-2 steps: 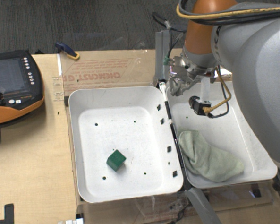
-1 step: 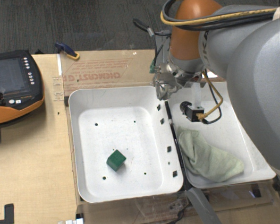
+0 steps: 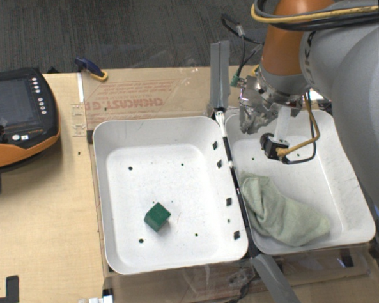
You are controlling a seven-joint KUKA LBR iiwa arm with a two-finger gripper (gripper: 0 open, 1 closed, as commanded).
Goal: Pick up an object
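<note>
Wooden bench [image 3: 47, 239], two white bins side by side. Gripper [image 3: 250, 121] low over right bin's [image 3: 344, 170] far corner, apparently bare; spread or pressed together, cannot tell. Crumpled cloth [image 3: 283, 212] nearest, just toward camera. Green cube [image 3: 157, 217] farther, across divider, in left bin [image 3: 115, 184].

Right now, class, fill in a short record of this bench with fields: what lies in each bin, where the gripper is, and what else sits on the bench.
left bin: one green cube, toward the near left part of the floor
right bin: a pale green cloth, crumpled in the near half
gripper: over the far left corner of the right bin, apart from the cloth
arm: grey with an orange band, reaching in from the right
bench, far left: a teach pendant with a dark screen
</note>
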